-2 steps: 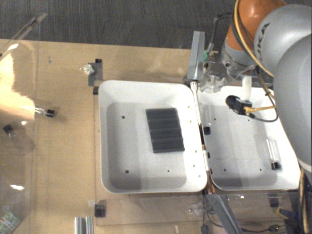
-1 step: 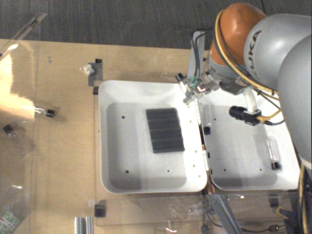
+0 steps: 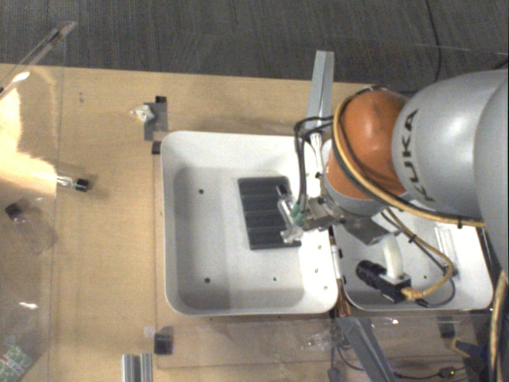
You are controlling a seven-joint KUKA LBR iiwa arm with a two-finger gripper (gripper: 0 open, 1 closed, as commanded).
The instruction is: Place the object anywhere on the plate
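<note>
I am seeing the arm (image 3: 445, 142) covering most of the right bin (image 3: 469, 289), so only its near edge and corner are showing, and the view's right edge is cutting off the arm itself. The gripper (image 3: 291, 220) is overlapping the right edge of the dark ridged plate (image 3: 262, 212) in the left bin (image 3: 238, 301), hiding that edge. Its fingers are looking too small and blurred to read. I am not making out any object between them.

A dark grey ribbed plate (image 3: 265, 212) is being shown in a white bin (image 3: 187, 237); an orange band (image 3: 367, 138) is being displayed on the grey arm (image 3: 453, 146).
</note>
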